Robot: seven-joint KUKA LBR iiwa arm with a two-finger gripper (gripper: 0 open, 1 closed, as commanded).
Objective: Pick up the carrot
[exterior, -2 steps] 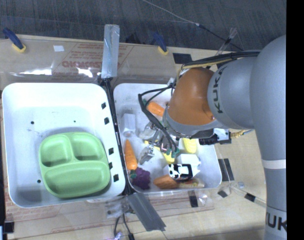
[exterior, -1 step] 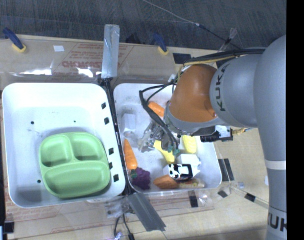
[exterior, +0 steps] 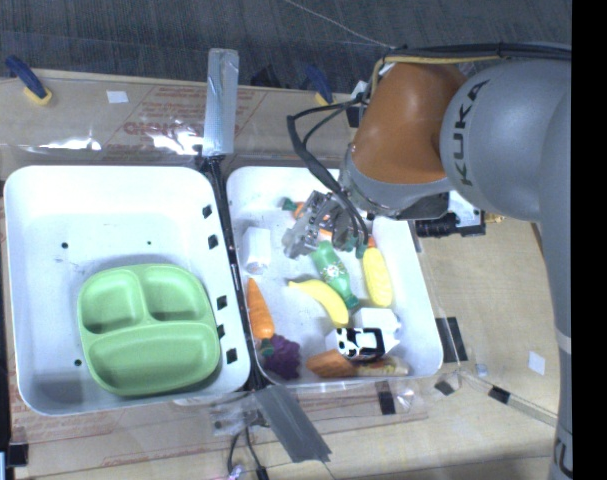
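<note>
Over the right bin point(exterior: 424, 268), the arm point(exterior: 503, 138) is reaching in from three o'clock, its jaws hanging at about twelve o'clock in that bin; whether they are open or closed cannot be told. The carrot point(exterior: 259, 310) is lying along the bin's nine o'clock wall, well apart from the jaws. At its six o'clock end purple grapes point(exterior: 281, 354) are sitting. A banana point(exterior: 325, 299) is lying near the middle, with a corn cob point(exterior: 377, 275) at three o'clock. The left bin point(exterior: 43, 208) is holding a green divided plate point(exterior: 148, 328).
</note>
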